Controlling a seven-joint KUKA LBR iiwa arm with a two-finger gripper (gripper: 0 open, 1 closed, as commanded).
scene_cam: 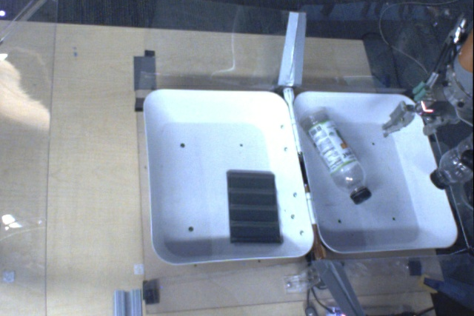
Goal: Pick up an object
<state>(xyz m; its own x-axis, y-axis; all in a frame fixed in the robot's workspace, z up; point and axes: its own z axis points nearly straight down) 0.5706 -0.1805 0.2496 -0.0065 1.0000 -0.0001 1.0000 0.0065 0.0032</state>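
One plastic bottle (337, 155) lies left of the hand (400, 118), whose grip I cannot tell.

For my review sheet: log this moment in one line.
end effector: over right bin, holding nothing | bottle: lying in right bin | black block: left bin

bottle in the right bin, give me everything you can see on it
The bottle is clear plastic with a pale printed label around its upper half and a dark cap. It lies on its side on the right bin's floor, slanted, cap end toward the near right, base toward the far left by the wall between the bins. Looks empty. Nothing but the bin floor touches it.
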